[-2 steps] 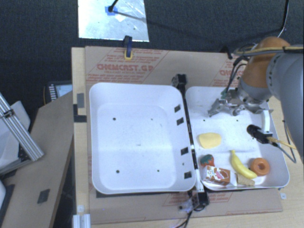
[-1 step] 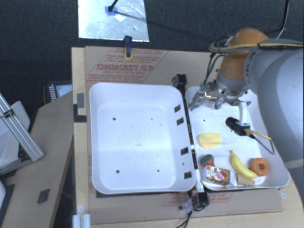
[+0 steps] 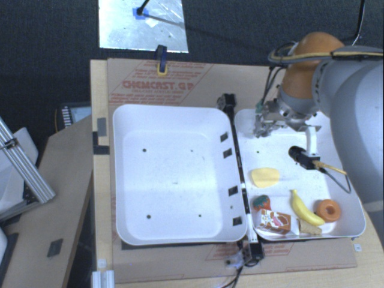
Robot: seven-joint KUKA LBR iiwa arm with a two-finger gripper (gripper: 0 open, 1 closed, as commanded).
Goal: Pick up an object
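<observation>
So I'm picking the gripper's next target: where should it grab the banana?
Probably the banana's middle, coming straight down with the fingers across its narrow width. It lies flat on the bin floor; the orange ring sits close on one side, so stay central.

You see 2 white bins [image 3: 174, 116], a yellow banana [image 3: 305, 209], an orange ring [image 3: 328, 210] and a pale yellow piece [image 3: 264, 177].

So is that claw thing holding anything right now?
Gripper: cannot be told; it sits low at the far end of the right bin, and no object shows in it.
</observation>
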